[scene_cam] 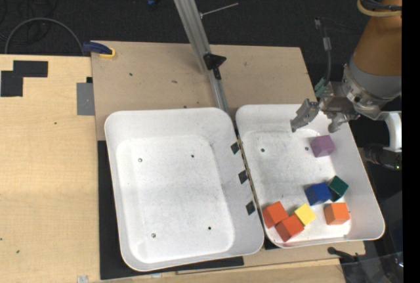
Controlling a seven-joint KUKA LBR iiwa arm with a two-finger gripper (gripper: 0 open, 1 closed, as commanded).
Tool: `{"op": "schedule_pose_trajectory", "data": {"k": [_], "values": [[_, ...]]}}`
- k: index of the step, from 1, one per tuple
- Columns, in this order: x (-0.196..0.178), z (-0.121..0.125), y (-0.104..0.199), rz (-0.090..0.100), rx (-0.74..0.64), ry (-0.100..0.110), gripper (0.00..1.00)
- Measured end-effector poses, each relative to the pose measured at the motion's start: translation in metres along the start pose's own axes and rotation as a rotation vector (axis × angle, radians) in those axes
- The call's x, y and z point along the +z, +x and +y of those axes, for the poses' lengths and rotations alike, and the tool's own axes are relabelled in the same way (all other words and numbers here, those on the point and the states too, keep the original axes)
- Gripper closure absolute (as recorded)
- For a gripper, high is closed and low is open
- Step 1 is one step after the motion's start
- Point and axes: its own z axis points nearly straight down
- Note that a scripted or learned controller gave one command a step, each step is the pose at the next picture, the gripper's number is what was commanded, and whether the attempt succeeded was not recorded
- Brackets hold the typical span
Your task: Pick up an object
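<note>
Camera view: end effector (320, 119) over far part of right bin (275, 116), fingers spread wide, nothing between them. Purple block (322, 145) just near of end effector, lying flat on bin floor, roughly cubic, no clear long axis, edges slightly skewed to bin walls. Near right corner of the bin: blue block (317, 193), green block (338, 186), yellow block (305, 214), three orange blocks (275, 213) clustered. Left bin (131, 124) beside it on tabletop (151, 78).

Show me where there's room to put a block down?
The left bin shows bare floor wall to wall. In the right bin, the patch between the purple block and the divider is free. Its near corner is crowded around the yellow block.
</note>
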Motion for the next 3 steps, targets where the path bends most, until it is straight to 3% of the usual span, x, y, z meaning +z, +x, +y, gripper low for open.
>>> {"op": "schedule_pose_trajectory", "data": {"k": [1,2,3], "values": [[0.141,-0.065,-0.014,0.002,-0.004,0.011,0.0],[0.136,-0.062,-0.014,0.0,0.0,0.001,0.0],[0.127,-0.062,-0.015,0.0,0.006,0.001,1.0]]}}
